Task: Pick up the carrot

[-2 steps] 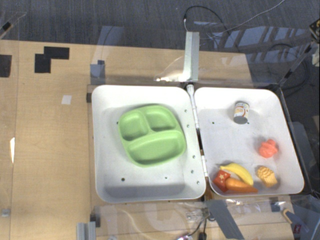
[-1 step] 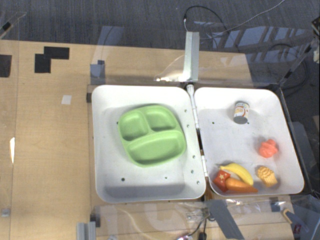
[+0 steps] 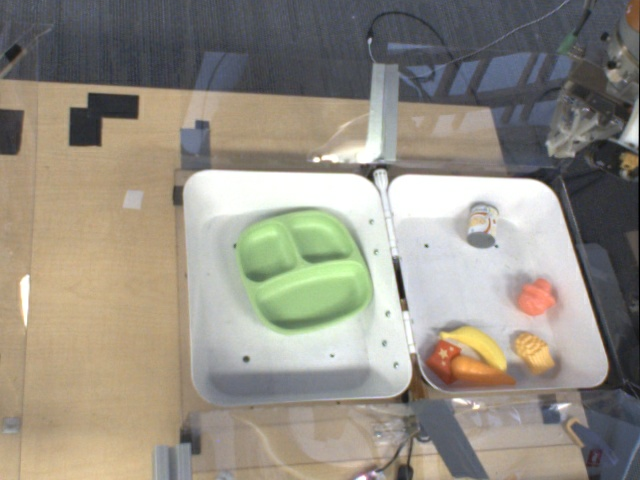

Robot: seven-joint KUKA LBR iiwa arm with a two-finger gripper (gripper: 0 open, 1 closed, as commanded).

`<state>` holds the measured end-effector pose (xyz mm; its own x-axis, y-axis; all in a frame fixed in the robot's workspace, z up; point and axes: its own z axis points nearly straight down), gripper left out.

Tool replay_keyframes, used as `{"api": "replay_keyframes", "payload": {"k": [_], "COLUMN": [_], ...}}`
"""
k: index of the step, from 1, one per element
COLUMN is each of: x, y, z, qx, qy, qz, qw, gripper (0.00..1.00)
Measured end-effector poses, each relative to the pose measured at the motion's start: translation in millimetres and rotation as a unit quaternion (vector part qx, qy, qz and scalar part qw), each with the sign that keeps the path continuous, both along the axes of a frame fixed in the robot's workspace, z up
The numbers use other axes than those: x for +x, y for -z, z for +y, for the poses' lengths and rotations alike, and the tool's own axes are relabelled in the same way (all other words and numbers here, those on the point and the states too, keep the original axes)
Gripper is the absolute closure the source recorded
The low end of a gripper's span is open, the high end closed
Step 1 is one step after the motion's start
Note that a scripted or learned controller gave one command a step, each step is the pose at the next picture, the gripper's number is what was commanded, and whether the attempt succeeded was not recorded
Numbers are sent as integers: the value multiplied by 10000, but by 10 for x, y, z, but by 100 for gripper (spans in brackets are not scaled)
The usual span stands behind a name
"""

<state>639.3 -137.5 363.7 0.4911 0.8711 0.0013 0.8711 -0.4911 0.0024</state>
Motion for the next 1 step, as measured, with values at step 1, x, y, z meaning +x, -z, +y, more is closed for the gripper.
{"api": "replay_keyframes", "payload": {"k": [1], "x": [198], "y": [-254], "z": [-544], "qx": [7], "qy": [2732], "qz": [-8], "qw": [9619], "gripper": [100]}}
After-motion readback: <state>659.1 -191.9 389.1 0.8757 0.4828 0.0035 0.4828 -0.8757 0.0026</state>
